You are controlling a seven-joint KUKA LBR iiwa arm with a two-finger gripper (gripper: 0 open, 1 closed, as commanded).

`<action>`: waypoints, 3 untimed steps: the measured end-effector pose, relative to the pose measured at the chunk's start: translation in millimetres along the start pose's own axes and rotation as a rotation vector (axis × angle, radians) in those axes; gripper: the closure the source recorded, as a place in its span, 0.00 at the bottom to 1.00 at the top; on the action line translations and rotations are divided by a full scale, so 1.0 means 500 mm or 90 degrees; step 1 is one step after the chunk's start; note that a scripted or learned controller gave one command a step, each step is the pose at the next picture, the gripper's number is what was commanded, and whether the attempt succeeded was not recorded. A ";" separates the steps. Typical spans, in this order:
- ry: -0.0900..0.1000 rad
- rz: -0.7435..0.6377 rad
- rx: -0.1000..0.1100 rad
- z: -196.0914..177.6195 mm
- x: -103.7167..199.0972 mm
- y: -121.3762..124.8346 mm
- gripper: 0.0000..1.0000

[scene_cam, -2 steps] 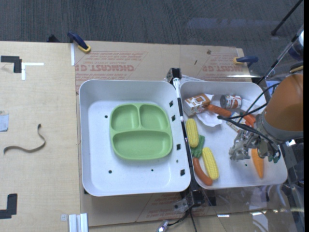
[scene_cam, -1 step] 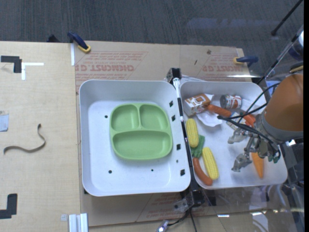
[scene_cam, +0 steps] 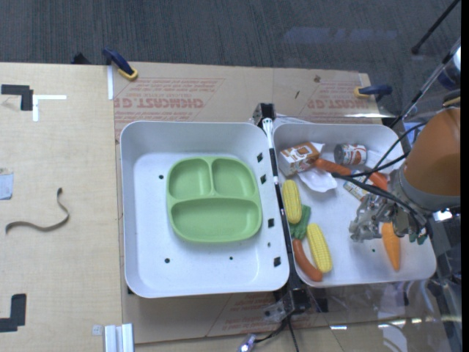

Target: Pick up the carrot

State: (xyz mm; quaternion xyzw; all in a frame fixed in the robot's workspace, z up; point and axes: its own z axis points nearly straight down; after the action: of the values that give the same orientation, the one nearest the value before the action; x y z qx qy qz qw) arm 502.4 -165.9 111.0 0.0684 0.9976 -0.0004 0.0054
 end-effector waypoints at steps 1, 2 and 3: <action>0.004 -0.197 -0.002 -0.162 0.066 0.154 1.00; 0.004 -0.197 -0.002 -0.162 0.066 0.154 0.00; 0.004 -0.292 -0.002 -0.195 -0.002 0.010 0.00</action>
State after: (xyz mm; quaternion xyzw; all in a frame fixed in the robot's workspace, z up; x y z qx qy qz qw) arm 503.0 -160.7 208.7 -0.1603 0.9871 -0.0001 0.0025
